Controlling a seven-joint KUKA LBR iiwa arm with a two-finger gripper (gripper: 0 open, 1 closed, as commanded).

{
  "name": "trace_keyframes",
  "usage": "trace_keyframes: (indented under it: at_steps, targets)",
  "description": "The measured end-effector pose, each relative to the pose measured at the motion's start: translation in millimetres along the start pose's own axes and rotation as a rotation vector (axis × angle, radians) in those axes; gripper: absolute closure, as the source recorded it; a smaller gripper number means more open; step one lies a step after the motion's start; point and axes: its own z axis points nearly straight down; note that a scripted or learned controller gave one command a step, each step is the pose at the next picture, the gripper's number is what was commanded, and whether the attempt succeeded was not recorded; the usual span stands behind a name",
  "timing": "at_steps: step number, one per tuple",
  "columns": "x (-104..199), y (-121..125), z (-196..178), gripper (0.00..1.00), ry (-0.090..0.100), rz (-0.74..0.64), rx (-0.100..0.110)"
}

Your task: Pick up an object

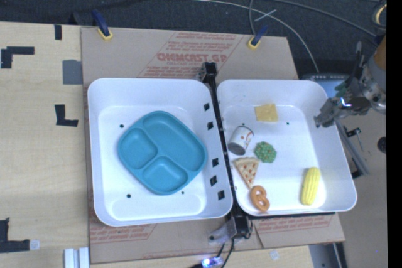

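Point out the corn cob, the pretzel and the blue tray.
corn cob [310, 186]: camera view, middle of the cob.
pretzel [260, 198]: camera view, its centre.
blue tray [162, 152]: camera view, central divider.

Red letters are printed on the brown cardboard sheet [188, 50] under the two bins, at 12 o'clock above the left bin [100, 135]. They look like "CHEMCAST GP". The smaller red lines are too blurry to read.

Six small objects are lying in the right bin [326, 141]. A yellow cheese slice [266, 113] is sitting at twelve o'clock, a tipped cup [240, 139] at nine beside green broccoli [265, 152], with a pizza slice [247, 170] and pretzel [259, 198] at seven and a corn cob [310, 186] at five.
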Motion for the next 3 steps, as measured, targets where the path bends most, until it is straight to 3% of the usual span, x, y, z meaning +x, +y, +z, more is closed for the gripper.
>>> trace_keyframes:
  at_steps: [2,3]
  targets:
    - [113,18,27,1.00,0.003,-0.005,0.006]
    - [166,13,38,1.00,0.003,-0.005,0.006]
